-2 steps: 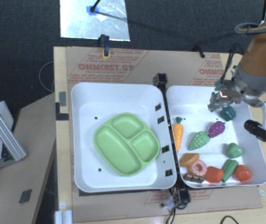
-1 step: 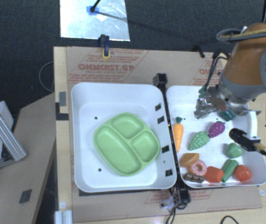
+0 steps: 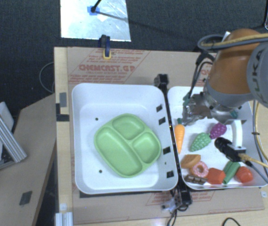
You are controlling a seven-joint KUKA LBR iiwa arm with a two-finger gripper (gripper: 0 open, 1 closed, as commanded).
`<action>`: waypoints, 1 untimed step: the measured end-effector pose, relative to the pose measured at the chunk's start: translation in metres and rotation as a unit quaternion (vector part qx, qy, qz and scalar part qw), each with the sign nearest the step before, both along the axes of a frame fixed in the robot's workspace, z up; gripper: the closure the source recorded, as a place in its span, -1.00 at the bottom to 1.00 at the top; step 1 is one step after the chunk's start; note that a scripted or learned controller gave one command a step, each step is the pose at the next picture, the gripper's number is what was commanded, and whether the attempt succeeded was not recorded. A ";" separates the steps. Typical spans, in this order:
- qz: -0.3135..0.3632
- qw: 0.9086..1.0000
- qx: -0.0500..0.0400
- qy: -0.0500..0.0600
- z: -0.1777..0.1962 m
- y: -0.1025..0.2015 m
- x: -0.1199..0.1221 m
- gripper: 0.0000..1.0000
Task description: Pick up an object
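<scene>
Camera view has the gripper [image 3: 190,114] low over the far-left part of the right bin [image 3: 175,98], and from this angle I can't tell whether it's open or closed, or gripping anything. Just beneath it the orange carrot [image 3: 179,136] lies along the bin's left wall, with a green knobbly fruit [image 3: 200,141] and purple grapes [image 3: 218,129] beside it and a pink doughnut [image 3: 200,168] nearer the front. Over in the left bin [image 3: 86,107] sits a green divided plate [image 3: 126,145].
</scene>
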State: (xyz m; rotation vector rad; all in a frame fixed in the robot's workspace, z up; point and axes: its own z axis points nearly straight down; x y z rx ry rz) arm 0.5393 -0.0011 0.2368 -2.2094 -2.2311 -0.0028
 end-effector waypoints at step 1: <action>-0.001 1.000 0.000 0.000 0.003 0.045 -0.013 1.00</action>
